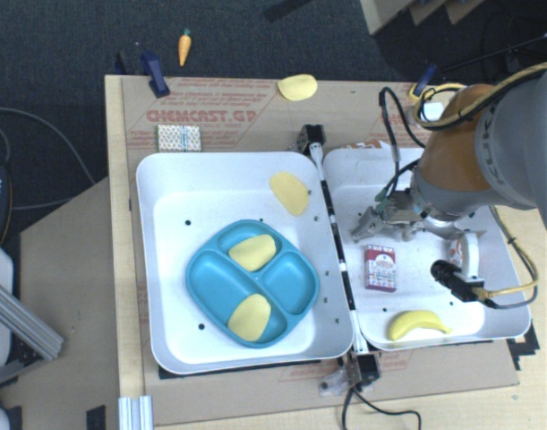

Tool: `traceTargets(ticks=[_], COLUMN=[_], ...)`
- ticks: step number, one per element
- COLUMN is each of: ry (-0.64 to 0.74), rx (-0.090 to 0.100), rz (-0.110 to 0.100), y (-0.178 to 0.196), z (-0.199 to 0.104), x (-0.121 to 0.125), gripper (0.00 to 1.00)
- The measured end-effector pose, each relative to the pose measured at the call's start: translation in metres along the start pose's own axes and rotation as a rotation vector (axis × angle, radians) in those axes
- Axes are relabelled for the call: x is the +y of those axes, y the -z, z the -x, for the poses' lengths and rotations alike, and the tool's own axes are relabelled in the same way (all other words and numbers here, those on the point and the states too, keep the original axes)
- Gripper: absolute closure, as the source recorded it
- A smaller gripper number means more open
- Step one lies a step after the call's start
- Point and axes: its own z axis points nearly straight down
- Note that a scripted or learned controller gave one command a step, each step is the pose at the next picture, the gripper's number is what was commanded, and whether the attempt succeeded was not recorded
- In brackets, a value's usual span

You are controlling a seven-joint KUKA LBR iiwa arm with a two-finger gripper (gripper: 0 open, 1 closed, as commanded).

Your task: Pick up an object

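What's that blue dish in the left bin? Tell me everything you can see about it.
The blue tray is a divided plate with rounded corners, plastic by its look, split by low ridges into compartments. It lies flat and turned at a slant on the floor of the left white bin, near the middle. Two yellow pieces sit in it: one in the upper compartment, another in the lower one. The compartment on the right side shows bare blue.

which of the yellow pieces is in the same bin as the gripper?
The banana, at the near edge of the right bin, below the gripper. The other yellow pieces lie in the left bin or outside on the bench.
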Motion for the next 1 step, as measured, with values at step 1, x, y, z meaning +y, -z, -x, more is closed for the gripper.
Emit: traceTargets(ticks=[1], ry=[0.001], rx=[0.000], rz=[-0.002], y=[-0.0100], z=[0.0069], x=[-0.0304], gripper=[0.00])
